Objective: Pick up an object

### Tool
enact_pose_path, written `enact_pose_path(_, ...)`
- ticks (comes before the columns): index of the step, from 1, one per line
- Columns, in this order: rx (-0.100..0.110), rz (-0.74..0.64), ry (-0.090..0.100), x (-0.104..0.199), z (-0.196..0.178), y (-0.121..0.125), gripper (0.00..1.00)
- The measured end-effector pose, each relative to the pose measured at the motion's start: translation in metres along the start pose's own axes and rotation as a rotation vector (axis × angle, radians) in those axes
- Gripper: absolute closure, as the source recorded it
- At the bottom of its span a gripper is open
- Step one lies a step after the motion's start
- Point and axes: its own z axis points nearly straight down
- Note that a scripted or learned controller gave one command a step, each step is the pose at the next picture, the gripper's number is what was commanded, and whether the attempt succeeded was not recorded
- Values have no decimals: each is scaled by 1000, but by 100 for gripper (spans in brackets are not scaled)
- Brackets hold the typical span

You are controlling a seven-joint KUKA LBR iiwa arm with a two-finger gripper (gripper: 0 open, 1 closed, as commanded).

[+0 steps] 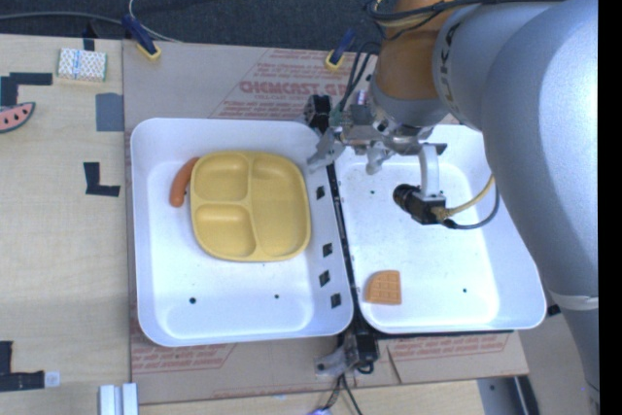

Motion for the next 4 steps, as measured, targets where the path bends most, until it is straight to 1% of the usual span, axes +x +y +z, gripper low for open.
enact_pose_path(1, 1, -1, 0, 0, -9, 0, 100)
enact_pose_path(2, 1, -1, 0, 0, -9, 0, 0)
enact_pose_path(3, 3, -2, 1, 0, -18, 0, 100)
enact_pose_path(4, 3, -2, 0, 0, -18, 0, 0)
